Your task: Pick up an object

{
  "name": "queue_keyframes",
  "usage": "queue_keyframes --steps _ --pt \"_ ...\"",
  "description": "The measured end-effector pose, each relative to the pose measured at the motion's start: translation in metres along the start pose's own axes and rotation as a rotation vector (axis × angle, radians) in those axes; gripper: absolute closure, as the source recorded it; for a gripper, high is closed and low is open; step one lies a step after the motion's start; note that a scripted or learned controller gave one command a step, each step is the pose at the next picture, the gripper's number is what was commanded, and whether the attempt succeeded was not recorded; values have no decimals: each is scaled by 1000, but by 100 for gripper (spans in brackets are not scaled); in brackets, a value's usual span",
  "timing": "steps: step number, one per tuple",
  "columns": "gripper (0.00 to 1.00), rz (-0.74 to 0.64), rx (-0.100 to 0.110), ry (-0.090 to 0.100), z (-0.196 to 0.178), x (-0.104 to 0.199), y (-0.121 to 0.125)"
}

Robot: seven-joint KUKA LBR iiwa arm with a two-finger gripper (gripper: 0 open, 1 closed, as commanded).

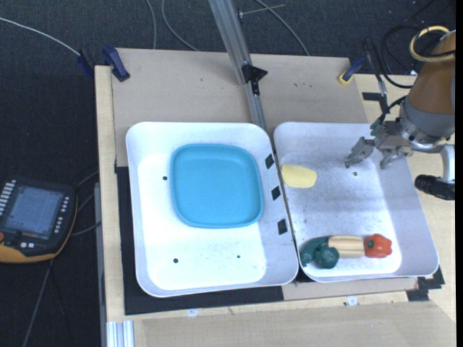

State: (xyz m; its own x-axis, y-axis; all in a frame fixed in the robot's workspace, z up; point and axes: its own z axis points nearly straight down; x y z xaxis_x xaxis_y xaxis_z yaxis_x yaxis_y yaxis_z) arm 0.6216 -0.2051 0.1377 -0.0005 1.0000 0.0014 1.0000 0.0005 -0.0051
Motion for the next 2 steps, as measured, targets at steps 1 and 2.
queue_keyframes --steps 1,2 --pt "100 0 -7 -2 -14 0 2" --pt "100 0 -11 -3 -78 -2 4"
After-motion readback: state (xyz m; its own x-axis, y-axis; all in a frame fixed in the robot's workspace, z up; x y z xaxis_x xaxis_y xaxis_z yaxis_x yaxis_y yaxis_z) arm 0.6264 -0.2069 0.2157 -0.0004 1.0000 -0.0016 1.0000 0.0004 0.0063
